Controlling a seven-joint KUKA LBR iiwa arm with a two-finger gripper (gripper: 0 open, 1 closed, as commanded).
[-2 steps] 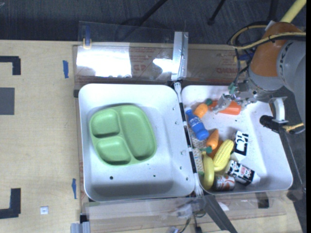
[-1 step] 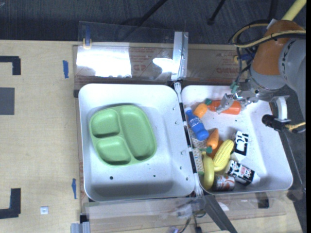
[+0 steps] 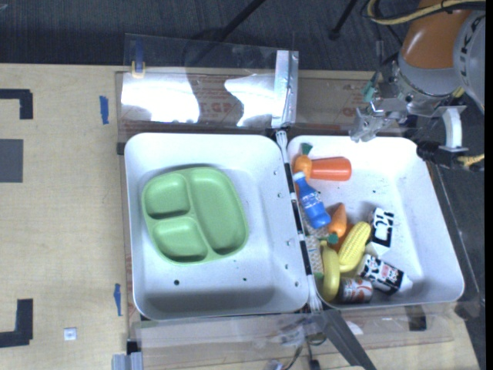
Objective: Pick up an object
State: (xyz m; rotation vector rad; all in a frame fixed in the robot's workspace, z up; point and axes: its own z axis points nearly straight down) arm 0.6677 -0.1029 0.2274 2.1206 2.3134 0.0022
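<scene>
Hovering above the far rim of the right shallow white bin, the pincer holds nothing, its opening unreadable, while the orange plastic carrot and other toys crowd the bin's left wall.

Grey robot arm with a rounded orange band above the wrist

Below the orange band sits a pale grey wrist housing. The small metallic two-finger gripper carries teal-green spots on its silver body. Looped yellow and black cables run over the top of the arm, and a white bracket with a dark cable hangs beside the wrist.
</scene>
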